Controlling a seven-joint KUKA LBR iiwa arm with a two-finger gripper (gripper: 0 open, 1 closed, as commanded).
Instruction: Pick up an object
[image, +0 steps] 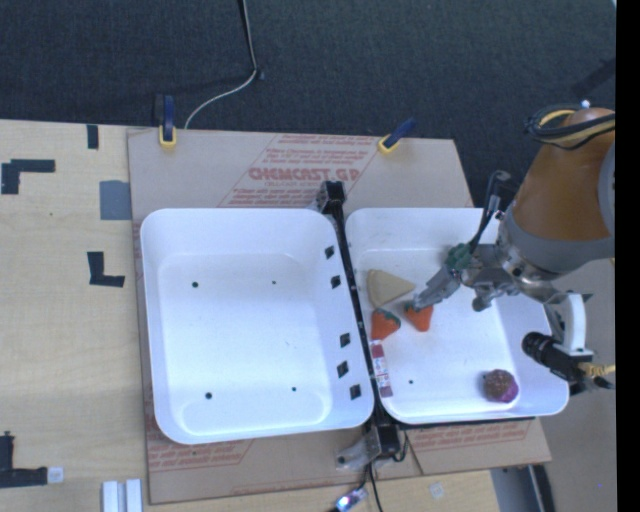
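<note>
Reaching in from the right, the arm (560, 200) extends over the right bin (450, 400). I place the gripper (425, 298) low, beside an orange piece (422, 318); nothing is visibly held, and I cannot tell its opening. A tan wedge (388, 288), another orange piece (385, 324) and a purple ball (499, 385) rest on the floor. Judgement: pick not yet done.

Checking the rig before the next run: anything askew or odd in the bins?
Nothing stands out. Both bins sit level, side by side. The right bin holds a tan wedge, two orange pieces and a purple ball, all loose on its floor. The gripper sits low over the orange pieces.
</note>
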